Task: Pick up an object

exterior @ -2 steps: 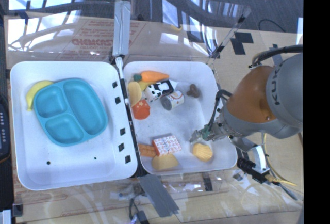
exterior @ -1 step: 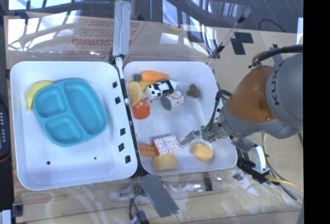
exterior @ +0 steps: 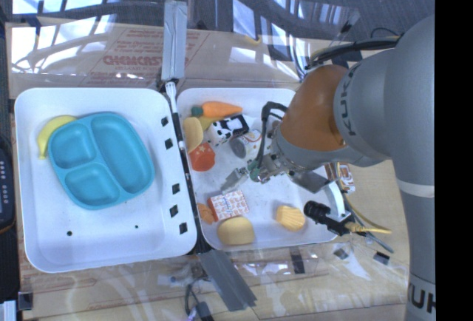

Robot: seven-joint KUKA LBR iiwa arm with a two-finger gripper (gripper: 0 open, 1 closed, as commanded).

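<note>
A: Arm (exterior: 369, 112) hangs over the right bin (exterior: 255, 242), left bin (exterior: 29, 238) carrying the blue tray (exterior: 103, 157). Gripper (exterior: 247, 173) low in the clutter.

B: Jaws?

A: Can't tell, too small and dark. Nothing seen between them.

B: Best target?

A: Likely the yellow lump (exterior: 235, 231) by the near wall, apart from the red ball (exterior: 202, 157). Descend straight, avoid the patterned box (exterior: 228, 204).

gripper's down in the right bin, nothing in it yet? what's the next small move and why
Probably a short descent with a slight shift toward one item. The gripper hangs low over a bare patch of the right bin, with nothing visibly between its jaws. The red-and-white box lies just below it in the view, the red toy to its left. Either looks near; contact height is hard to judge.
</note>
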